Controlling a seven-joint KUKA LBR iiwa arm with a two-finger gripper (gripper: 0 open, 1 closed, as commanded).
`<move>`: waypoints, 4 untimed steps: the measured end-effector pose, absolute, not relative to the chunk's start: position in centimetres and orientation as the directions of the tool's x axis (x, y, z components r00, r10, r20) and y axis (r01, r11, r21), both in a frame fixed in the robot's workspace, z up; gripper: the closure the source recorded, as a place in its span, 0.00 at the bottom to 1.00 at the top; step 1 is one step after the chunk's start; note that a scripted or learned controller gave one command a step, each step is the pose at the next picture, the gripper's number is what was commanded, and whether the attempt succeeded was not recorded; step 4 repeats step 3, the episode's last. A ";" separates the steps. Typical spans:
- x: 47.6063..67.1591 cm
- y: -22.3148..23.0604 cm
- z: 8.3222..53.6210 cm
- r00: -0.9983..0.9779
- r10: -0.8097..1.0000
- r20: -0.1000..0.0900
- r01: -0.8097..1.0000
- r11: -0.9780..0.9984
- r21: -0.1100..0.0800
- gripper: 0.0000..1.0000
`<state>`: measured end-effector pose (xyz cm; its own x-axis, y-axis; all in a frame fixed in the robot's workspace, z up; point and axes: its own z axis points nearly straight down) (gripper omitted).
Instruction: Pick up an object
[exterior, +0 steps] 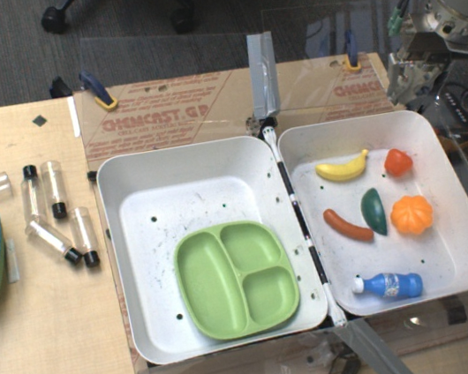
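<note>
- The gripper (411, 74) hangs at the upper right of the frame, past the far rim of the right bin (463, 186); whether it is spread or closed, I cannot tell.
- The candidates lie in that bin: banana (344, 168), tomato (398, 162), sausage (348, 225), green pepper (374, 211), pumpkin (412, 215), bottle (389, 286).
- Pepper, sausage and pumpkin sit close together, so a descent there could nudge a neighbour.
- The round pumpkin and tomato may roll free of a pinch.
- The green plate (235, 277) in the left bin (136, 243) looks too wide and flat to grasp.

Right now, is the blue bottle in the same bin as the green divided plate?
No. The blue bottle lies in the right bin; the green divided plate is in the left bin.
</note>
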<state>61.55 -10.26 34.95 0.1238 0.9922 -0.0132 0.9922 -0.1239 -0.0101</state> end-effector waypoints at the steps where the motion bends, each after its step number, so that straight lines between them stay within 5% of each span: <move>1: 65.6 -5.2 26.8 0.342 0.940 -0.003 0.940 -0.342 -0.003 1.00; 4: 65.6 -5.2 28.3 0.335 0.942 -0.009 0.942 -0.335 -0.008 1.00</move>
